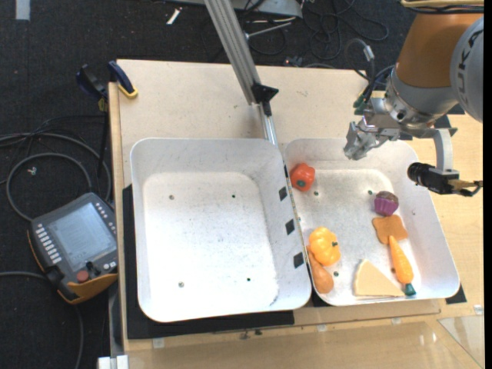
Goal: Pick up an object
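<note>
The right bin holds several toy foods: a red tomato at its far left, a purple onion, a brown cracker-like piece, an orange carrot, a yellow pepper, an orange-brown piece below it and a pale cheese wedge. My gripper hangs over the bin's far rim, above and to the right of the tomato, apart from every item. Nothing shows between its tips.
The left bin lies beside the right one. A slanted metal pole crosses from the top down to the gap between the bins. A teach pendant lies on the floor at the left. Cables trail behind the bench.
</note>
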{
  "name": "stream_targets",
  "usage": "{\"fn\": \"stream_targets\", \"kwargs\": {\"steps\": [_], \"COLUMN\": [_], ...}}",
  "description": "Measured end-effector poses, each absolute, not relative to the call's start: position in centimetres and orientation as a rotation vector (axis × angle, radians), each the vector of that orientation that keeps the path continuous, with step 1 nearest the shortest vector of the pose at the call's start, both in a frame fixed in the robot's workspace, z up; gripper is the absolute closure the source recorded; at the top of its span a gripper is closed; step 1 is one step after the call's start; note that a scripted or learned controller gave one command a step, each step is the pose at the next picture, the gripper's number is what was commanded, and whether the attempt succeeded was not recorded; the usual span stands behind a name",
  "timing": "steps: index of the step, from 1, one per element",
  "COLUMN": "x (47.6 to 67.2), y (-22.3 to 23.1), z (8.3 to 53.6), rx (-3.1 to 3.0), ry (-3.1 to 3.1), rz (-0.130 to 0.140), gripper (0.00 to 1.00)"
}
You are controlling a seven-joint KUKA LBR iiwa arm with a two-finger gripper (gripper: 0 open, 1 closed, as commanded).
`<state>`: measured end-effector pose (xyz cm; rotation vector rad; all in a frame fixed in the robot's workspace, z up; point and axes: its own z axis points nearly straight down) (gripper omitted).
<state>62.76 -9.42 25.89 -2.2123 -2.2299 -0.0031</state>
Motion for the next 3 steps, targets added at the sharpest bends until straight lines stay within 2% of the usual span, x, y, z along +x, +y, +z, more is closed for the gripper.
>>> {"fn": "stream_targets", "kwargs": {"steps": [1,2,3], "x": [63.4,62.7,63.7], "y": [-4.4,1.0,6.9], "z": [26.4,25.9,26.0], "rx": [-2.213,-2.21,-2.212], "ry": [-2.231,-2.229,-2.232], "rz": [-0.003,0.0,-0.004], "gripper": [1.0,1.0,1.0]}}
